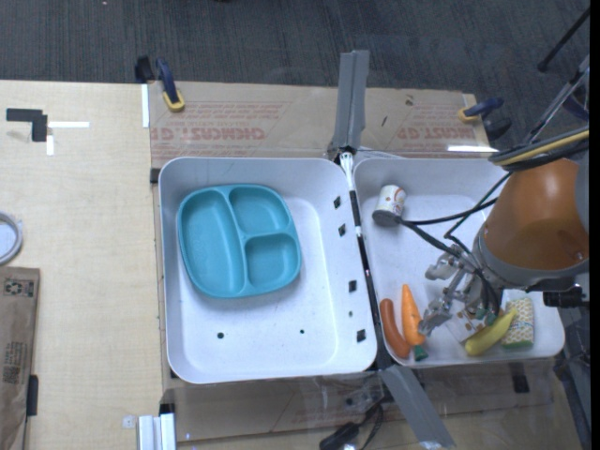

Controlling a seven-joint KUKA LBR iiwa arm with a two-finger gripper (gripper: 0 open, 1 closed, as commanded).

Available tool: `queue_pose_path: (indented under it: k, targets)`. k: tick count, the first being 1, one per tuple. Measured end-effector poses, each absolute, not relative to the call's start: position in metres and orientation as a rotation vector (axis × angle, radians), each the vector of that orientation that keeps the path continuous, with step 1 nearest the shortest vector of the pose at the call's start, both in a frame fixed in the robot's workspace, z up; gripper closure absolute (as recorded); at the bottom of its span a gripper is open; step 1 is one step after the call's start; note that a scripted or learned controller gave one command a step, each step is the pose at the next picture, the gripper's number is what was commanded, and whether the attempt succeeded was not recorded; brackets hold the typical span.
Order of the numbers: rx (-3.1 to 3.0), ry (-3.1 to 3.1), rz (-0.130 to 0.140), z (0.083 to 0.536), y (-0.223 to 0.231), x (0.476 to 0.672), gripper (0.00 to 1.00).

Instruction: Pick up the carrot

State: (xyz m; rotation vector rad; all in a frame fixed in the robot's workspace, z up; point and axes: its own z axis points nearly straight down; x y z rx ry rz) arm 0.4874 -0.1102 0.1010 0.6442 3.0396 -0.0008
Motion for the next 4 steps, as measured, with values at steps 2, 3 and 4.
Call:
queue_pose_path:
  k: [2, 3, 4]
  targets:
    - [-0.559, 3.09, 0.002, 0.092, -0.12, 0.48, 0.0]
    - [-0.552, 3.087, 0.003, 0.101, -0.12, 0.481, 1.0]
    - [-0.52, 3.085, -0.015, 0.196, -0.054, 0.514, 1.0]
